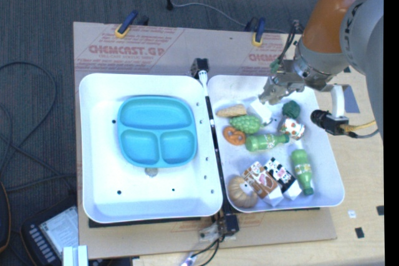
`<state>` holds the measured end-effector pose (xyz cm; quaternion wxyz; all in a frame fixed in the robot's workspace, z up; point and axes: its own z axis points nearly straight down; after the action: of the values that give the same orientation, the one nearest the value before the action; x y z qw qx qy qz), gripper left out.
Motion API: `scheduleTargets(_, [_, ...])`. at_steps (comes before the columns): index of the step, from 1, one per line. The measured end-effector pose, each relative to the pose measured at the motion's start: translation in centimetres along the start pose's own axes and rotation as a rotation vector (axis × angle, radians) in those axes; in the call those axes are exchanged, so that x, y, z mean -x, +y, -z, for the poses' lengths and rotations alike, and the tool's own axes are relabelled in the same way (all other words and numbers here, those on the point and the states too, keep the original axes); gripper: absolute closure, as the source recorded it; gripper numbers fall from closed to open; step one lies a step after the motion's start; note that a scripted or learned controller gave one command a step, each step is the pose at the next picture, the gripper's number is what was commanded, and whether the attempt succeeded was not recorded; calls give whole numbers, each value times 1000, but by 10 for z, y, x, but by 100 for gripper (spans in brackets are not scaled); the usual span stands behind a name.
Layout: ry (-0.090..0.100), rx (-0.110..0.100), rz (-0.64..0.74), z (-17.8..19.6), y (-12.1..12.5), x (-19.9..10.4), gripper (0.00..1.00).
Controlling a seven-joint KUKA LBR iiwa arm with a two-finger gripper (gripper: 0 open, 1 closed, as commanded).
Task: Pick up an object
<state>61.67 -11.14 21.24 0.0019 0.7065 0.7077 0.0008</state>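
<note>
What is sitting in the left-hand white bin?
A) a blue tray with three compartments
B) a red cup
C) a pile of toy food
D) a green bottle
A: the left bin holds a blue divided tray with three compartments, while the toy food, such as the green bottle, lies in the right bin.

Even, bright overhead light; mild glare on white bins; soft shadows; slight overall blur.
</note>
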Motion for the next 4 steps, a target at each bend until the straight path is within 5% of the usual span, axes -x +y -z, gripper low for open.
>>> scheduleTargets(1, [-1, -4, -1, -1, -1, 1, 0])
scheduleTargets(2, [1, 1, -2, -116, -51, -4, 0])
scheduleTargets(3, [4, 1, -2, -106, -50, -6, 100])
scheduleTargets(4, [3, 0, -2, -106, -51, -6, 0])
